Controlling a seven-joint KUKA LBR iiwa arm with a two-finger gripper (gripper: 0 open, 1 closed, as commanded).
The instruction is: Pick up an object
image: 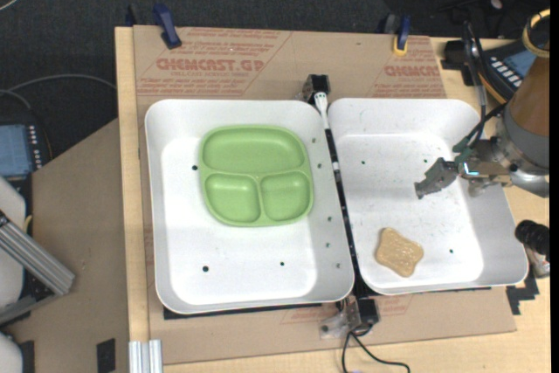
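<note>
A tan, flat, bread-like piece (399, 252) lies near the front of the right bin (384, 122). A green divided plate (257, 174) with three compartments rests in the left bin (175, 214). My gripper (432, 180) reaches in from the right over the right bin's middle, pointing left. It sits behind and slightly right of the tan piece, clearly apart from it. Nothing is seen in its grasp.
The two white bins meet along a central ridge (336, 188) on a cardboard-covered bench (218, 57). The arm's grey wrist (515, 157) overhangs the right bin's right rim. Blue and yellow clamps (166, 24) grip the board's back edge.
</note>
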